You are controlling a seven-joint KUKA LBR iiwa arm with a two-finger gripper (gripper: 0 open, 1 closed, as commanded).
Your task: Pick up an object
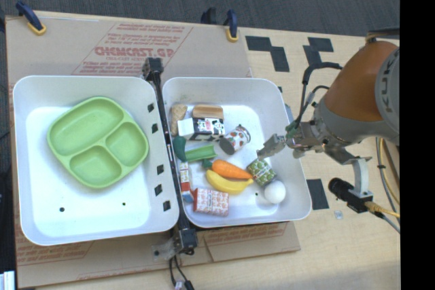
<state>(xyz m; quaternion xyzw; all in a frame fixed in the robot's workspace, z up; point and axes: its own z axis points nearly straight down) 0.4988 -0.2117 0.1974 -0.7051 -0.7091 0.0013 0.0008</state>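
- Found the grey two-finger gripper [271, 146] slanting in over the right-hand edge of the shallow white right bin [224, 82], low above the toys, near the small green checked block [260, 171] and just above it in the frame.
- Could not tell whether the pincer was spread or pressed together: too small and too blurred at the tip. Saw nothing caught in it.
- Judged the green checked block the likeliest target, being nearest the tip. Noted it lying in the right bin's lower right part, touching the orange plastic carrot [231, 169] on one side, with the white egg-shaped ball [274, 193] just beside it.
- Noted the yellow toy banana [227, 183] tucked under the carrot, and the red-and-white printed carton [211, 202] near the front wall; crowded enough to make a clean grasp awkward.
- Saw the black-and-white small box [209, 125] and the red-and-white little can [236, 138] farther back, well apart from the tip.
- Found the light green three-compartment plastic plate [98, 141] alone in the shallow white left bin [81, 81], probably as a place for set-downs.
- Saw both bins resting on a brown cardboard sheet [136, 44], pinned with blue clamps [231, 24], presumably against sliding.
- Judged the pick not yet done: descent and closing remained.
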